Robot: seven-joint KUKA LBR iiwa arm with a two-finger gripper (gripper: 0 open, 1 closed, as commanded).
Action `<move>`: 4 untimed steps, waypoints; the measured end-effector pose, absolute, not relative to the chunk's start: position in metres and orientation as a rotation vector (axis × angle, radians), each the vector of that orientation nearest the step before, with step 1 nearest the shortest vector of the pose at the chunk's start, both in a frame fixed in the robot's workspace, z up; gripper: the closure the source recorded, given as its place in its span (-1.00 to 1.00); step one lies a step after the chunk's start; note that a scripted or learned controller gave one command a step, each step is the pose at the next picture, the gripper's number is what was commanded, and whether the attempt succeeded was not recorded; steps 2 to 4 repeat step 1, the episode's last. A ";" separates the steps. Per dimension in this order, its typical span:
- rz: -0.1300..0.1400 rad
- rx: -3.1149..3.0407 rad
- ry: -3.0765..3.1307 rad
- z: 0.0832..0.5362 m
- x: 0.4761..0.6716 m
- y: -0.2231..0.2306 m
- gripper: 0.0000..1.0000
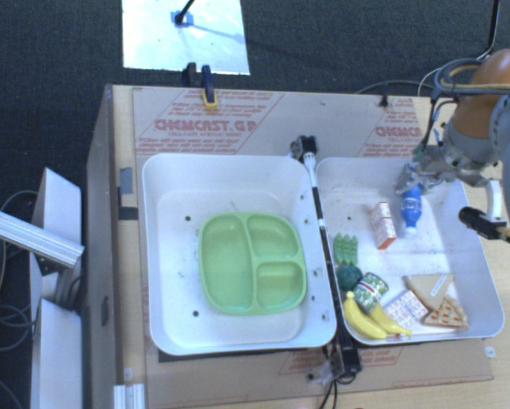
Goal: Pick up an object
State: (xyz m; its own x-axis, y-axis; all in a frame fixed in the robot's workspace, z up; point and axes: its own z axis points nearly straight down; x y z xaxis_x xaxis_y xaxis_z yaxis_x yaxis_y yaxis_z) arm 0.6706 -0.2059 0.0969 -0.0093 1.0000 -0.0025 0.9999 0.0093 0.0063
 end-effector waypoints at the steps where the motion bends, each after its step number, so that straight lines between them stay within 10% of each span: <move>1: 0.007 2.211 2.225 0.158 0.670 -0.140 1.00; 4: 0.007 2.211 2.225 0.158 0.670 -0.140 1.00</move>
